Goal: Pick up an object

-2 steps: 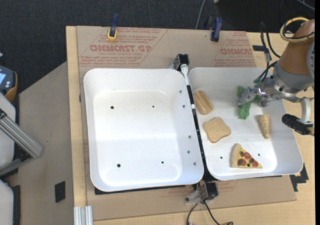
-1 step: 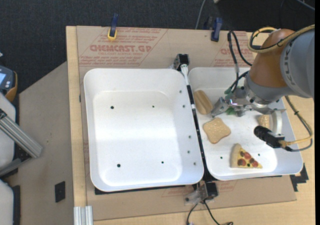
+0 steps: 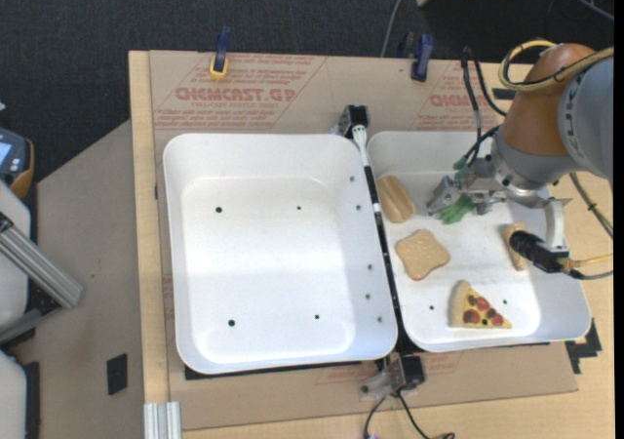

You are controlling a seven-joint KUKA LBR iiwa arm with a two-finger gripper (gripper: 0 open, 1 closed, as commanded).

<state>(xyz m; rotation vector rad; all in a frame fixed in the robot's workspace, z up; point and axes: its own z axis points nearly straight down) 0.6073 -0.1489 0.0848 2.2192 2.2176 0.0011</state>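
Right bin [image 3: 556, 325]: 1 bread roll [image 3: 396, 199] at 10 o'clock | 1 toast slice [image 3: 421, 254] centre | 1 pizza slice [image 3: 477, 308] at 6 | 1 green item [image 3: 454, 212] at 12, under jaws [image 3: 450, 201]; jaw state: cannot tell | left bin [image 3: 185, 232]: 1.

Two shallow white bins sit side by side on a cardboard-covered bench [image 3: 292, 86]. The left bin [image 3: 195, 232] has only small dark dots on its floor. In the right bin [image 3: 565, 315] lie a bread roll [image 3: 396, 198] at the far left, a toast slice [image 3: 421, 254] nearer, and a pizza slice [image 3: 476, 308] nearest. The arm [image 3: 556, 120] reaches in from the right, its gripper [image 3: 458, 195] low over a green object [image 3: 454, 212] just right of the roll. Two clamps [image 3: 221, 55] grip the bench's far edge.
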